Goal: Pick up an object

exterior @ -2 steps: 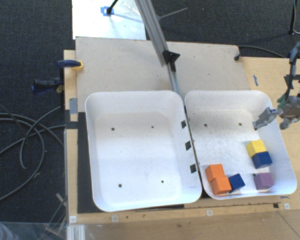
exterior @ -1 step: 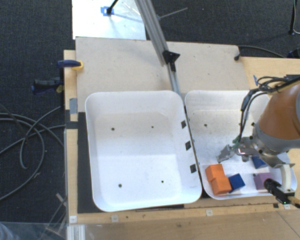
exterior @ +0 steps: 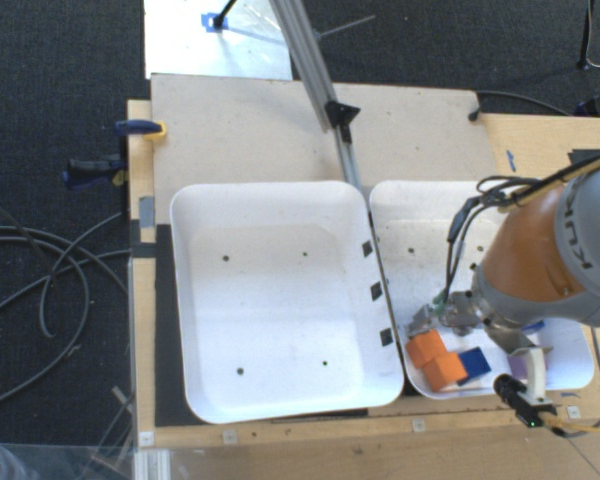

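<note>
Claw [exterior: 432, 318] sits low in the right-hand shallow white plastic bin [exterior: 420, 223], at the end of the grey arm with its orange band [exterior: 525, 258], just above an orange block [exterior: 435, 359] near that bin's front edge. Whether it is spread or closed, and whether it has hold of anything, I cannot tell: the wrist and arm cover most of it from above. The placement reads as a reach aimed at the orange block, since the tip hangs right over the cluster where the pickable things lie.

A blue block [exterior: 474, 363] lies touching the orange one on its right, and a pale purple piece [exterior: 520, 365] sits beyond, partly under the arm. More of that bin's floor is hidden beneath the arm, so other items may lie there. The left-hand white bin [exterior: 270, 203] shares a divider edge with the right one, both resting on the tan surface [exterior: 250, 128].
</note>
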### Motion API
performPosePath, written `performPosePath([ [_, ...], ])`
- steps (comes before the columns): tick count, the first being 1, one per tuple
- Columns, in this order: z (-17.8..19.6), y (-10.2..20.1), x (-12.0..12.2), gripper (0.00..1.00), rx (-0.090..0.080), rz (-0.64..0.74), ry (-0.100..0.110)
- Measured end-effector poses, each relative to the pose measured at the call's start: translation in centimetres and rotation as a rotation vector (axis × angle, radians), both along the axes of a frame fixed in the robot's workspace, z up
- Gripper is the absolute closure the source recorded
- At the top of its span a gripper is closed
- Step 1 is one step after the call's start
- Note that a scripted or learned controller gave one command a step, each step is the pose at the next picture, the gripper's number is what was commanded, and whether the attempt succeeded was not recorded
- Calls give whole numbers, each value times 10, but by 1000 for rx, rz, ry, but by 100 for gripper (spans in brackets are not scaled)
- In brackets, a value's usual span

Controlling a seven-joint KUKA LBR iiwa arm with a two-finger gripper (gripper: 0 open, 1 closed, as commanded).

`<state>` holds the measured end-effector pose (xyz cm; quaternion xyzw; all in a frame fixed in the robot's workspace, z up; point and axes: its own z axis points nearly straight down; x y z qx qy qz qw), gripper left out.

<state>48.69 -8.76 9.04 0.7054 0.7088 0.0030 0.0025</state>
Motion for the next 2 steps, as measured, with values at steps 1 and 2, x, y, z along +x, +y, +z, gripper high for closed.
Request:
performPosePath([
  [1, 1, 2, 0, 0, -1, -1, 1],
  [2, 1, 0, 0, 0, -1, -3, 0],
])
